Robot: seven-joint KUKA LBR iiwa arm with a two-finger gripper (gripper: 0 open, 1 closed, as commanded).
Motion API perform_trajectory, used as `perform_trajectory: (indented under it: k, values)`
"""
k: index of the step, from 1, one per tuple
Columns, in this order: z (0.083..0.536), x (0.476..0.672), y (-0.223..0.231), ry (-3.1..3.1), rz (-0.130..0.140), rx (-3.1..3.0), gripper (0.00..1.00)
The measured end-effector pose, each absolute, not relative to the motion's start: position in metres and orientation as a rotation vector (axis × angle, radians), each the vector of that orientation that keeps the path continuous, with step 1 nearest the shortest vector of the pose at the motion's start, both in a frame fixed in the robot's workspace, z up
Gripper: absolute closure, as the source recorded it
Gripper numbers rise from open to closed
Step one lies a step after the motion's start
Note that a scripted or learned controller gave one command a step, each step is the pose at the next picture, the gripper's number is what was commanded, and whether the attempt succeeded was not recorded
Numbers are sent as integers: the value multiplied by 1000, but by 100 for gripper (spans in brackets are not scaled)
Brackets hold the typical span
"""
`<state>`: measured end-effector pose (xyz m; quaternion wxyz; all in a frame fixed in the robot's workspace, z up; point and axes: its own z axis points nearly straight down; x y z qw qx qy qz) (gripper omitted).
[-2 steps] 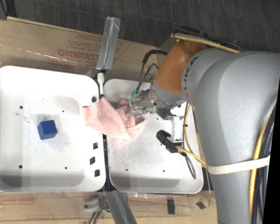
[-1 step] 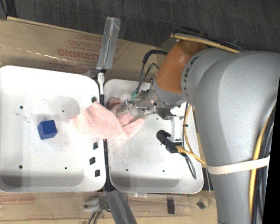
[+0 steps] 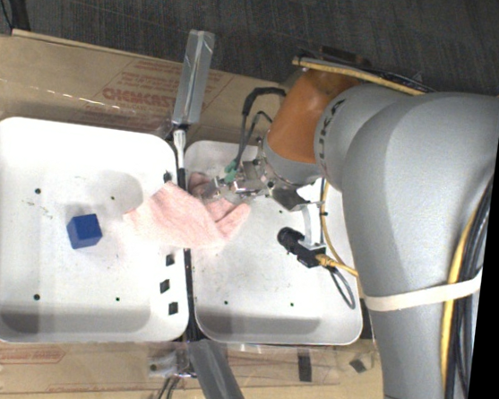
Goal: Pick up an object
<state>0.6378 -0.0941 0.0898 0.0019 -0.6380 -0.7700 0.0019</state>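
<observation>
A pink cloth (image 3: 189,216) lies draped across the divider between the two bins, part of it in the left bin (image 3: 2,299) and part in the right bin (image 3: 253,316). Its right end reaches up to the gripper (image 3: 224,182), which sits low in the upper left corner of the right bin, just beside the divider. How wide the gripper stands, and whether it has any of the cloth pinched, cannot be told from this angle (the wrist hardware and cables crowd that spot).

The main risk, as I judge it, is a shallow catch: if only an edge fold of the cloth is nipped, a lift could let it slide free, and its weight hanging over the divider would help pull it out. The cloth could also snag on the divider rim or drag along it as the arm rises. Working this close to the bin wall, the gripper could scrape the rim if it shifts sideways.

A blue cube (image 3: 84,230) rests in the left bin, well apart from the cloth and gripper, so it looks unlikely to be disturbed.
</observation>
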Motion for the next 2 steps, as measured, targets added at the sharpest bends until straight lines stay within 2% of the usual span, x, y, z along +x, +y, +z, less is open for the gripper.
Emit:
perform_trajectory:
  k: [1,2]
  values:
    - [89,623,-95,-2532,5,-1853,0]
    - [96,623,-95,-2531,9,-1845,100]
